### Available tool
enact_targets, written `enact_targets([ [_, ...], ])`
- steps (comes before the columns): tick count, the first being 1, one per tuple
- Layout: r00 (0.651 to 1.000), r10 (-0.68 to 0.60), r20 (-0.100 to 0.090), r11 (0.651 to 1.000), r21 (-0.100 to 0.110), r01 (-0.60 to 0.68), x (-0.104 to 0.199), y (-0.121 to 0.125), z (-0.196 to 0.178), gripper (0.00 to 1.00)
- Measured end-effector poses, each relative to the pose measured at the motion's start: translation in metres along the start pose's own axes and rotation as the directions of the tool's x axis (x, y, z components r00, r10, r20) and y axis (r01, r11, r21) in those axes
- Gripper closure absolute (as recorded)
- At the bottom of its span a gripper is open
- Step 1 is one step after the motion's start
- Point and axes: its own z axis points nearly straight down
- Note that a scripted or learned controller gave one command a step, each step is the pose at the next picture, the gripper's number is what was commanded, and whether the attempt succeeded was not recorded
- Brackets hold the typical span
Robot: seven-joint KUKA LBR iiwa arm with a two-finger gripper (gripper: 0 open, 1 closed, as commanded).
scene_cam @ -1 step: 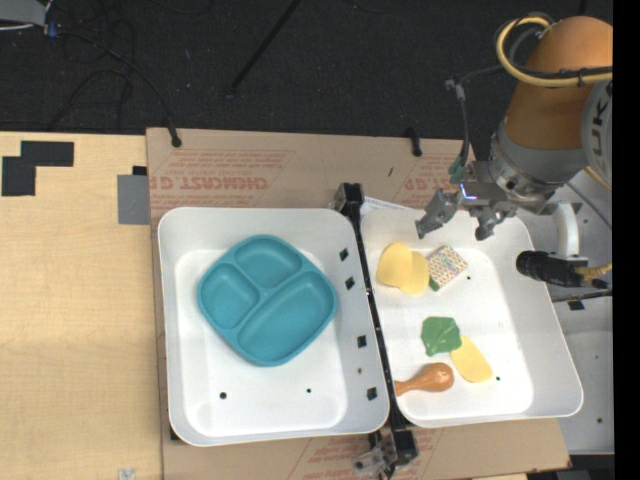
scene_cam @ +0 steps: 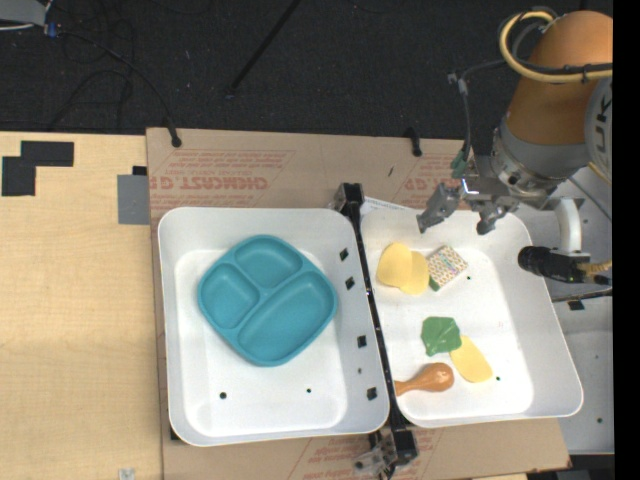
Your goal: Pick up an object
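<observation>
Fingers [scene_cam: 463, 214] spread wide with nothing between them, I hover over the right bin's [scene_cam: 545, 318] far edge. My target, the patterned block [scene_cam: 447, 265], lies just below beside the yellow piece [scene_cam: 403, 267]. Approach step, I judge; next I descend squarely over it.

One fixed camera looks slantwise down on both bins [scene_cam: 170, 268].

Two white bins [scene_cam: 190, 268] side by side, cardboard sheet [scene_cam: 250, 168] beneath, wooden benchtop [scene_cam: 70, 318]
</observation>
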Motion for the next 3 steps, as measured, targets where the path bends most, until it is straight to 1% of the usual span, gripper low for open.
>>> enact_targets([
  [1,1.0,0.0,0.0,1.0,0.004,0.0,-0.002,0.0,0.044,0.0],
  [2,1.0,0.002,0.0,1.0,0.005,-0.002,-0.01,-0.001,0.092,0.0],
  [3,1.0,0.0,-0.001,1.0,0.006,0.0,-0.003,0.003,0.154,0.0],
])
